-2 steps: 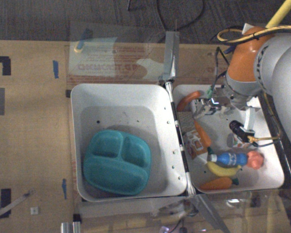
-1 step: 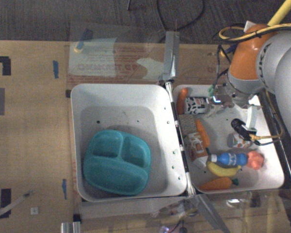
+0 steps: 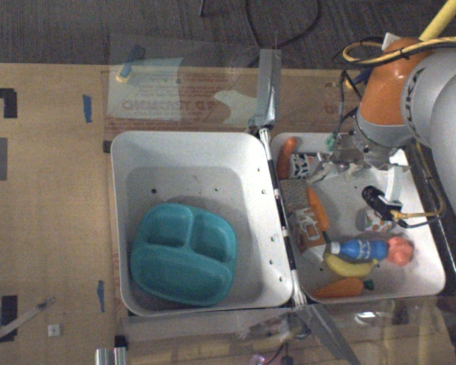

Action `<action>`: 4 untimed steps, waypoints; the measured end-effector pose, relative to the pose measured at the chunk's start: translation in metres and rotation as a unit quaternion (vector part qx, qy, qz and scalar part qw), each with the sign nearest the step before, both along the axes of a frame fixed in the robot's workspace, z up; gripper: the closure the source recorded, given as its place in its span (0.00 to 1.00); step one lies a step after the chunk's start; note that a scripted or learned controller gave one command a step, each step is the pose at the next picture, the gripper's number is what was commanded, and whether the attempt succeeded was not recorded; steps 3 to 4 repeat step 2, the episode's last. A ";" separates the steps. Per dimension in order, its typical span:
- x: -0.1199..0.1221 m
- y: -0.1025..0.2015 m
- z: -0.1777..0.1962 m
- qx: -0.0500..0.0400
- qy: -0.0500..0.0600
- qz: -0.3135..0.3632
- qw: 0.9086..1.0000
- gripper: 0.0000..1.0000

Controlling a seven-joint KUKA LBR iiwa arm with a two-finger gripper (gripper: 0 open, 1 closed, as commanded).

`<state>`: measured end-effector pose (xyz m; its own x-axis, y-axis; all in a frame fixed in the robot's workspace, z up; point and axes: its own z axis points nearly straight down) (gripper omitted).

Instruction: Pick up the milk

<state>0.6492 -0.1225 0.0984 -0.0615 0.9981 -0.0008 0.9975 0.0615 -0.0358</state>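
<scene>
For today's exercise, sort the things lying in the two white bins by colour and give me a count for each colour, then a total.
Teal: 1, divided plate
Orange: 3, carrot at top, carrot in middle, carrot at bottom
Yellow: 1, banana
Blue: 1, bottle
Pink: 1, round toy
White with dark print: 1, milk carton
Brown and white: 1, small box
Total: 9

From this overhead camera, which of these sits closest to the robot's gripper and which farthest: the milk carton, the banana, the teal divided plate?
Measured from the gripper, at the back of the right bin:
1. Milk carton: just to its left in the picture, same bin.
2. Banana: toward the right bin's front edge.
3. Teal divided plate: across in the left bin.
</scene>
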 end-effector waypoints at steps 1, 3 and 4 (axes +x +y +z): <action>0.006 0.004 -0.010 -0.003 0.008 0.019 1.000 0.00; 0.006 0.005 -0.010 -0.003 0.008 0.015 1.000 0.00; 0.006 0.005 -0.010 -0.003 0.008 0.015 1.000 0.00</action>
